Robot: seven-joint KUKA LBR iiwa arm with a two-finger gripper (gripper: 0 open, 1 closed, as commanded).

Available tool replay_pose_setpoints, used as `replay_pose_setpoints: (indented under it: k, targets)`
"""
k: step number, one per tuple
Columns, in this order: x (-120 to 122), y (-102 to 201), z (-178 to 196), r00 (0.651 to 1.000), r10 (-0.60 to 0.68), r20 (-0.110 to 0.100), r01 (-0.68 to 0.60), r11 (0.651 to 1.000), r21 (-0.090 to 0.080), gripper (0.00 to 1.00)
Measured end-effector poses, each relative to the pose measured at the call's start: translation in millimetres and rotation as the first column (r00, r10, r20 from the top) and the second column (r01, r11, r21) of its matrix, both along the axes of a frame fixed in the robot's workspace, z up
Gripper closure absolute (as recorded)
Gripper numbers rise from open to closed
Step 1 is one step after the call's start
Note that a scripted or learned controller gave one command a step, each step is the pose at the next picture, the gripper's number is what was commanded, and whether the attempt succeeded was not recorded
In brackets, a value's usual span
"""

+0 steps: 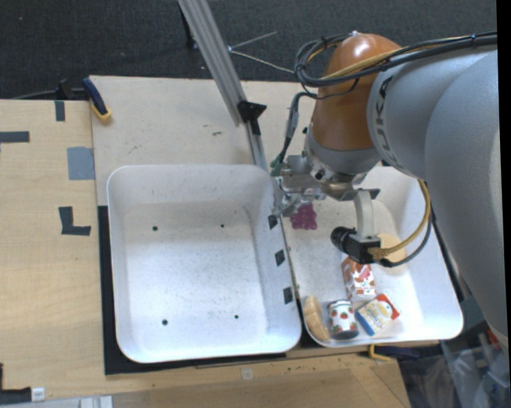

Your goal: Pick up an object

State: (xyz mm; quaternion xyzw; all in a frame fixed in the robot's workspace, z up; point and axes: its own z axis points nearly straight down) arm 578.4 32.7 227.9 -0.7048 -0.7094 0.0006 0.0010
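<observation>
The arm reaches in from the right and positions its hand (pixel 290 198) low over the right bin (pixel 427 318), close to the wall that separates it from the left bin (pixel 123 245). A purple object (pixel 304 217) lies directly at the hand – touching it or just beside it. Whether it sits between the fingers cannot be told, and the state of the hand, released or clenched, cannot be told either.

Remaining candidates lie near the front of the right bin, well apart from the hand:
- a red-and-white packet (pixel 359 281)
- a small can (pixel 343 318)
- a white packet with blue and yellow marks (pixel 378 313)
- a tan, bread-like piece (pixel 315 316) against the front wall

Task status – judged from this position: the approach to the purple object appears complete. No grasp is confirmed, and nothing is lifted clear of the bin. Securing the object and raising it remain to be done
</observation>
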Motion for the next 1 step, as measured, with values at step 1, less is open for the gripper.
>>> replay_pose_setpoints:
  k: [1]
  targets:
    - [15.9,54.6,-10.6,1.0,0.0,0.0,0.0,1.0,0.0,1.0]
